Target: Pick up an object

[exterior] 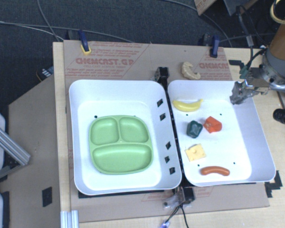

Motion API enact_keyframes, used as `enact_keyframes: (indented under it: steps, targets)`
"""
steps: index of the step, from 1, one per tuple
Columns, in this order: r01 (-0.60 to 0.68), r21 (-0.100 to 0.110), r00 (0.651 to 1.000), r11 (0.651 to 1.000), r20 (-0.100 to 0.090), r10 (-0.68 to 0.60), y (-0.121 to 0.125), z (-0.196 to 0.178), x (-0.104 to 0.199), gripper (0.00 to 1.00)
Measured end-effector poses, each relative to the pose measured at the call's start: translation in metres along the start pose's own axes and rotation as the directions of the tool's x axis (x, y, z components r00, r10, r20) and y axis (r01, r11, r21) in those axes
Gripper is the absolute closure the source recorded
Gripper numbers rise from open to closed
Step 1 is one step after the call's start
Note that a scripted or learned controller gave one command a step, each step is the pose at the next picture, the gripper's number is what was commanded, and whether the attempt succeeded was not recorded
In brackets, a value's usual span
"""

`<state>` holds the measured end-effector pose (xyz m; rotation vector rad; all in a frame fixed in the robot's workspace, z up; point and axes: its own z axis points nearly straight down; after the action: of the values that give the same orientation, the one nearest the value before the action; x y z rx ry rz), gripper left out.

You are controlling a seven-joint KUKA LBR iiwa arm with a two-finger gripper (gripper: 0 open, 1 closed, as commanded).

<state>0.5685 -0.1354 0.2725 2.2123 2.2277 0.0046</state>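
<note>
The toys you are choosing from are all lying in the right bin (256, 141): a banana (187, 105) toward its far left corner, a dark green piece (194, 128) and a red piece (213, 125) side by side in the middle, a yellow cheese wedge (195, 153) nearer, and a sausage (214, 171) nearest of all, close to the near rim. The banana is lying with its long axis running left to right, and so is the sausage.

The end effector (238, 95) is hovering over the far right part of that same bin, just inside the rim, so every toy is sitting to its left and nearer. The banana is lying almost straight left of it; the red piece is the closest, down and left. You cannot tell how far it is open, and nothing is showing between its tips.

Farther out, the left bin (78, 127) is holding a green divided plate (121, 144), and a beige piece (190, 71) is resting on the counter (123, 58) beyond both bins.
</note>
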Motion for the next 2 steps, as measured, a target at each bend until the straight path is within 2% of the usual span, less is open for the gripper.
enact_keyframes:
  steps: [1, 2]
  targets:
    - [-0.001, 0.006, 1.000, 1.000, -0.002, 0.001, 0.008, 0.018, 0.051, 1.00]
    - [0.000, 0.004, 1.000, 1.000, -0.003, 0.000, 0.012, 0.016, 0.108, 1.00]
